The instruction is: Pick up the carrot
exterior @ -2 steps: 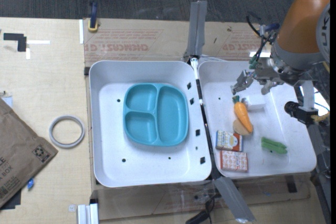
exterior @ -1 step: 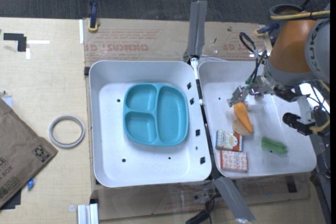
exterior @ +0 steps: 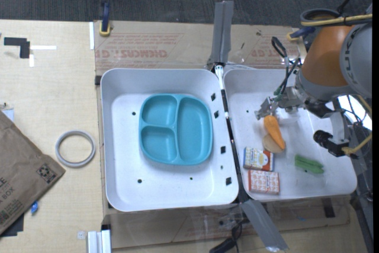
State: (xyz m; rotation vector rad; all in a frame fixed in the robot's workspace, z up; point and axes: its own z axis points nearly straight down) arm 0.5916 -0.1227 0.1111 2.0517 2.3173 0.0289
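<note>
The orange carrot (exterior: 272, 127) lies in the right bin (exterior: 331, 186), left of its middle, pointing toward the far side. My gripper (exterior: 270, 109) hangs right at the carrot's far end, just above or touching it. The slanted view and the wrist's shadow hide how the jaws stand. Nothing shows the carrot lifted; it rests on the bin floor. The grey arm with its orange band (exterior: 325, 56) reaches in from the right.
A tan piece (exterior: 276, 143) touches the carrot's near end. Two small cartons (exterior: 258, 158) (exterior: 263, 182) lie in front of it, and a green object (exterior: 309, 164) lies to the right. The left bin (exterior: 118, 127) holds a blue divided plate (exterior: 176, 128). A tape ring (exterior: 75, 147) lies on the bench.
</note>
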